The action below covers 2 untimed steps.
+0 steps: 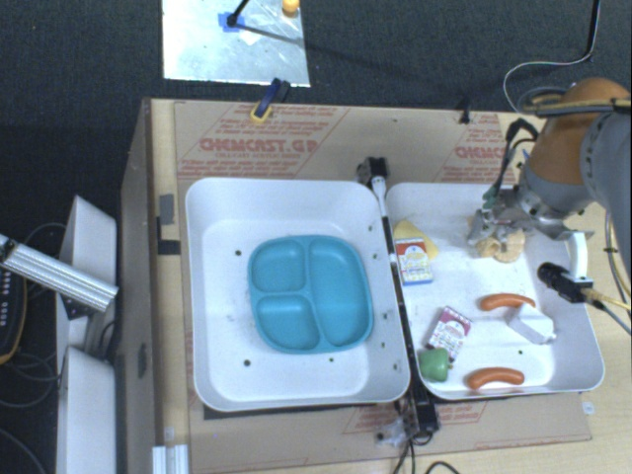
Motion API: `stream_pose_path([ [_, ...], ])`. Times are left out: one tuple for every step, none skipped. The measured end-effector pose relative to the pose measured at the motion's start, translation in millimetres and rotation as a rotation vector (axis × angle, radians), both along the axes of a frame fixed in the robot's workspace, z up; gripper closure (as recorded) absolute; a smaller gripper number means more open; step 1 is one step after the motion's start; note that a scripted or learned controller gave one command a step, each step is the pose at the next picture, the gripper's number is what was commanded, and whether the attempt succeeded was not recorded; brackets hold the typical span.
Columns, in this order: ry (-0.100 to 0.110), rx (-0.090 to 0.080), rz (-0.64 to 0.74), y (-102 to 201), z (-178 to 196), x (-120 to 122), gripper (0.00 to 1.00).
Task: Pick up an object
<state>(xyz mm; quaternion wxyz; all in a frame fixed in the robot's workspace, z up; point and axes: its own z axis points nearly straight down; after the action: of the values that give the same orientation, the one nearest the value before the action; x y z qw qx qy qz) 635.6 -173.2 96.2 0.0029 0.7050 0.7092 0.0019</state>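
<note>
The gripper hovers low over a tan object in the right bin; its grip state is unclear, and nothing looks lifted.

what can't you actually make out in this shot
- Camera view: whether the pincer is open or shut; it is small and blurred against the tan object beneath it.
- What that tan object is: partly covered by the pincer.
- Print on the yellow packet and the small card: too small.
- The arm: cut off by the right edge.
</note>
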Motion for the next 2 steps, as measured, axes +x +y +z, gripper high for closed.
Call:
stream_pose_path([
  [0.003, 0.0, -0.004, -4, 62, -52, 1.0],
  [0.003, 0.001, -0.002, 41, 118, -6, 1.0],
])
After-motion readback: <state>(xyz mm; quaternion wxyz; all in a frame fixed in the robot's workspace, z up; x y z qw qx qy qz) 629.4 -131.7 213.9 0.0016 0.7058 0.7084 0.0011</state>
